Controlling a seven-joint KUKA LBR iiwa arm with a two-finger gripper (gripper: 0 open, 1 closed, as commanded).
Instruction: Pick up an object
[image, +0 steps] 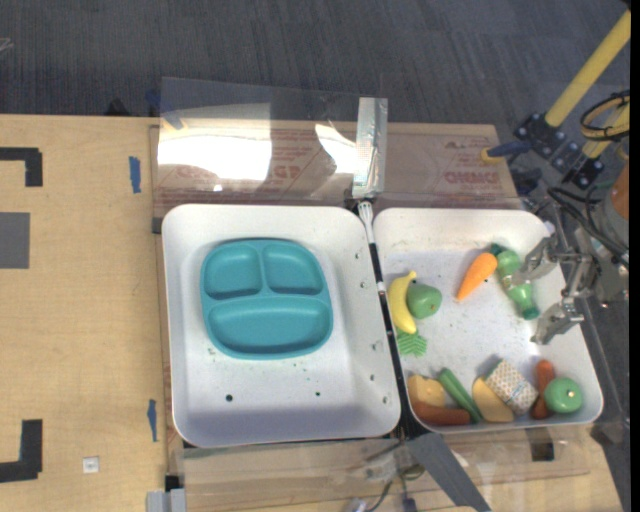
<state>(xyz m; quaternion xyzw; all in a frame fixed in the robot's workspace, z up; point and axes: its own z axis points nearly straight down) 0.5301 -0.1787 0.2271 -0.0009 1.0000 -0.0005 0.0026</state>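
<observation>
Your counter (80, 300) is a tan board carrying two white bins side by side. The left bin (180, 400) touches the right bin (440, 225) along their shared edge.

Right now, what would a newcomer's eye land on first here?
The teal divided plate, alone in the middle of the left bin. Then the toy food scattered in the right bin: an orange carrot near the top and a yellow banana at its left edge. The gripper hovers open at that bin's right side.

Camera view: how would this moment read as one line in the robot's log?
phase: reaching | gripper: open, over right bin, holds nothing | nearest: green toy vegetable, toy carrot | left bin: teal divided plate
</observation>
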